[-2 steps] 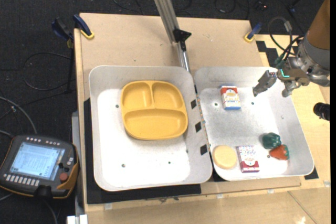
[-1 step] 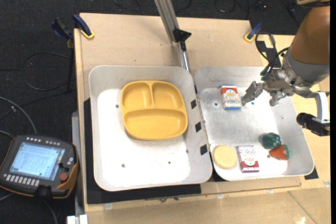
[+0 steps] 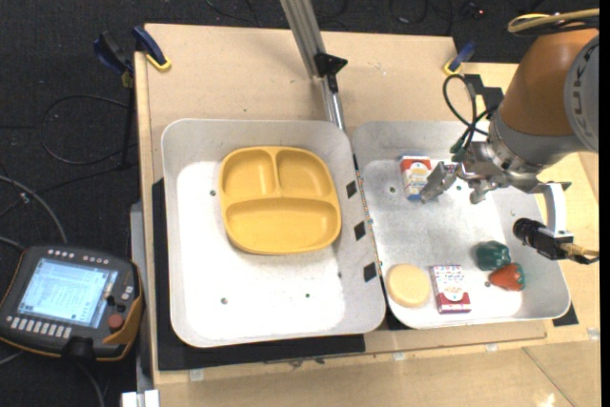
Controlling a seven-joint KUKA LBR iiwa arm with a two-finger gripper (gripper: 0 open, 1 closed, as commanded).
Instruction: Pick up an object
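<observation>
Lying along the near edge of the right white bin (image 3: 534, 310) are a round pale-yellow disc (image 3: 408, 285), a small red-and-white printed carton (image 3: 450, 289) just beside it, a red pepper-like toy (image 3: 507, 277) and a dark green rounded toy (image 3: 493, 254). Farther back, a small white-and-red box (image 3: 416, 172) sits beside the gripper (image 3: 456, 185), whose fingers are spread apart with nothing between them. The left white bin (image 3: 191, 300) bears a yellow three-compartment plastic plate (image 3: 280, 200).
</observation>
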